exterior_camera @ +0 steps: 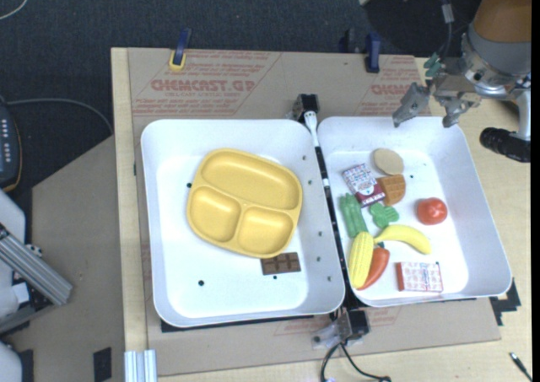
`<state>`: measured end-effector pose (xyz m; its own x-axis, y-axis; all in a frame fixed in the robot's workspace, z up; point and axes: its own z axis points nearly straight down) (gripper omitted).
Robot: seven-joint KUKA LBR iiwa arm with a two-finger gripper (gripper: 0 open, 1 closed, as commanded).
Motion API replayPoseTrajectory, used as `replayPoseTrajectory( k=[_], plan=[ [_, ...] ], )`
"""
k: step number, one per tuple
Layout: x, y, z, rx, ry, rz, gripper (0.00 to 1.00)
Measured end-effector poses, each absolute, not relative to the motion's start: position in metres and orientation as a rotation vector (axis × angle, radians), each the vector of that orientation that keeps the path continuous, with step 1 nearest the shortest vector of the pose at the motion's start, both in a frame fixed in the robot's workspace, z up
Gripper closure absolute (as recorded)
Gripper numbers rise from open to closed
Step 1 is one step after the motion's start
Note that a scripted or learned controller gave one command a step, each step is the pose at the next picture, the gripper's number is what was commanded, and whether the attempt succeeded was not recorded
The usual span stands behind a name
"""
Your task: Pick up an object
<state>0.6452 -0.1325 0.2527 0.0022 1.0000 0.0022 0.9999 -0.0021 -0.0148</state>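
Observation:
My gripper [429, 112] hangs over the far rim of the right bin [481, 203], its two grey fingers spread open with nothing between them. Below it in that bin lie a tan round cookie [389, 160], a pink-and-white packet [359, 181], a brown-orange piece [392, 190], a red tomato [432, 211], green vegetables [363, 215], a yellow banana [405, 238], a corn cob [360, 259], a red pepper [377, 266] and a small red-and-white box [419, 277].
The left bin [169, 271] holds a yellow divided plate [244, 201] and a brown chocolate bar [281, 265]. A black-and-white divider [319, 169] runs between the bins. Clamps [178, 53] hold the cardboard at the back edge.

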Motion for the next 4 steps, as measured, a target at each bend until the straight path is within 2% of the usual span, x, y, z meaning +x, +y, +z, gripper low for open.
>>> replayPoseTrajectory(
  k=[1, 3, 4],
  plan=[
    [0.647, -0.132, 0.262, -2.221, -2.222, 0.0, 0.0],
    [0.649, -0.133, 0.136, -2.218, -2.217, 0.006, 0.0],
    [0.651, -0.132, 0.087, -2.223, -2.221, -0.006, 0.0]
  ],
)
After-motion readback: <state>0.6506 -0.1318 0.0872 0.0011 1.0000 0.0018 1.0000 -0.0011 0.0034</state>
